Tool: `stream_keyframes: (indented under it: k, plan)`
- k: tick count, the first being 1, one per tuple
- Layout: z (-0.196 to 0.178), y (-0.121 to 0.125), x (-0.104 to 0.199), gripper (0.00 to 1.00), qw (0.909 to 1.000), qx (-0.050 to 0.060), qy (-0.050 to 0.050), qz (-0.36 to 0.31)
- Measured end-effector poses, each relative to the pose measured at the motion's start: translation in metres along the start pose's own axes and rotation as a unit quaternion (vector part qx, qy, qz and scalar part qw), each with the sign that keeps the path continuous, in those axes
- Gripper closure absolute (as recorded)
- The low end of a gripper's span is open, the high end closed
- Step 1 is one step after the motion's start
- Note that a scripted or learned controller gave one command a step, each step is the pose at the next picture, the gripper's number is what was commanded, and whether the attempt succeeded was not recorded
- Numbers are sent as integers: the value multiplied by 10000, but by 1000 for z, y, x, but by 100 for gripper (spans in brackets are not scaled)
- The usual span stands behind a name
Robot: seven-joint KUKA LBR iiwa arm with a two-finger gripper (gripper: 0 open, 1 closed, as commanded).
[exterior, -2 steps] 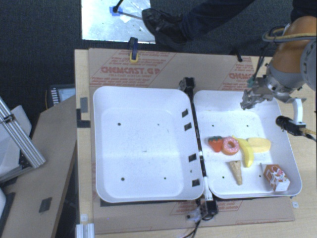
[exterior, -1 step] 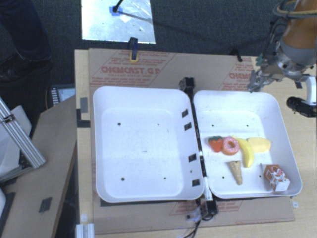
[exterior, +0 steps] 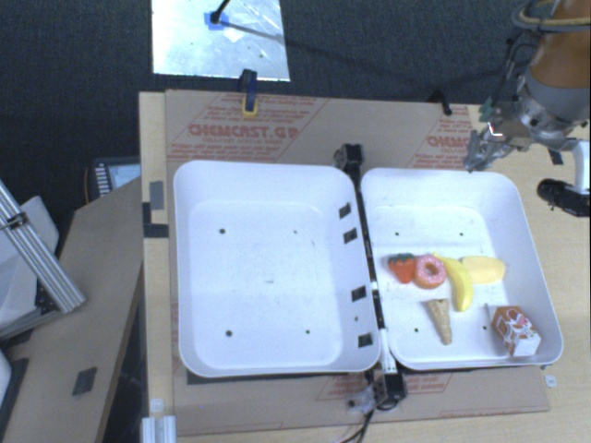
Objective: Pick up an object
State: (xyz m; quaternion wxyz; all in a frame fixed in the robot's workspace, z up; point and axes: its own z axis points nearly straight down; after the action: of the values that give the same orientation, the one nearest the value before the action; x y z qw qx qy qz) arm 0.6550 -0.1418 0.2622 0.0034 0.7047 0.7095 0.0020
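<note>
- Nearest the camera, in the right-hand bin (exterior: 517,212), sits a small red-and-white box (exterior: 514,330), tucked near the front right corner. It stands apart from the rest, but the bin wall is close on two sides, so there's little room for me to straddle it there.
- Just left of it lies a tan ice-cream cone (exterior: 440,320), on its side, slim and tapered. I reckon that one would slip if I pinched it near the tip.
- A step further back, the cluster: a pink-iced doughnut (exterior: 430,271) touching an orange-red piece that I take for a toy vegetable (exterior: 402,267), a banana (exterior: 459,282) curving beside the doughnut, and a pale yellow lump, lemon-like (exterior: 483,269), touching the banana's far end. Crowded, that lot; coming down on one risks nudging its neighbours.
- My pick, as a judgement: the cone or the box, since each has bare floor around it. Come down straight, span the narrow width, close slowly.
- Behind the cluster, the back half of this bin is bare white floor, good room for my approach.
- The left-hand bin (exterior: 268,266) shares the hinged middle edge; I'd keep off that ridge.
- Farthest back, me: my gripper (exterior: 480,150) hangs above the right-hand bin's rear rim, outside it, holding nothing. Whether my jaws are spread or pressed together, I cannot tell from here.
</note>
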Motion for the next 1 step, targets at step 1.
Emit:
stream_keyframes:
  k: [1]
  plan:
    - [-11,1,0,100,10000,-15,-3,-11]
